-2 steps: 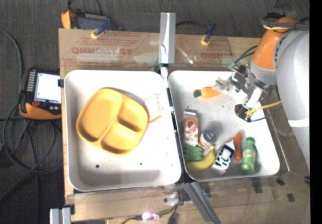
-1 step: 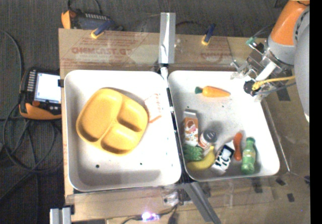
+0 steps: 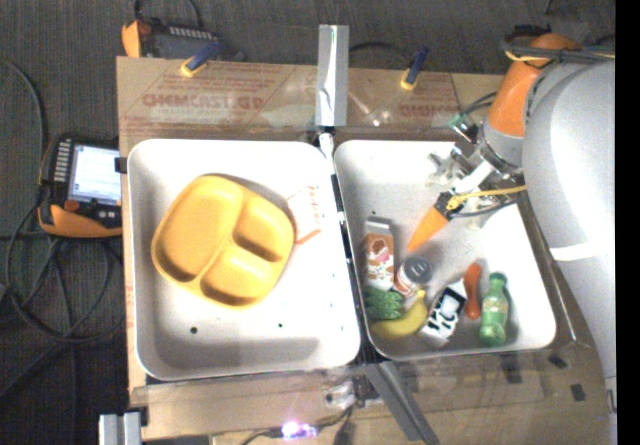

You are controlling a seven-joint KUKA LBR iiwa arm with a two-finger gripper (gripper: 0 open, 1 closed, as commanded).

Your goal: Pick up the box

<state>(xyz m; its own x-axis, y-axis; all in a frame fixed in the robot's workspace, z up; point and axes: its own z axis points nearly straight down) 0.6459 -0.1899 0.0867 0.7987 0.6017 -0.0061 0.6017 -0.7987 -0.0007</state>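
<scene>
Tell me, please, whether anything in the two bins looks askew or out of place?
The yellow tray sits skewed in the left bin, with a small box leaning at its right edge. The right bin's items are jumbled along its lower-left side, not spilled.

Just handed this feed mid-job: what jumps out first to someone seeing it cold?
The big yellow three-compartment plastic tray dominates the left white bin. In the right white bin, small items crowd the near edge: a small printed box, a yellow banana and a green plastic bottle. The grey arm's gripper hangs over that bin's far right part, just above an orange carrot-shaped toy.
</scene>
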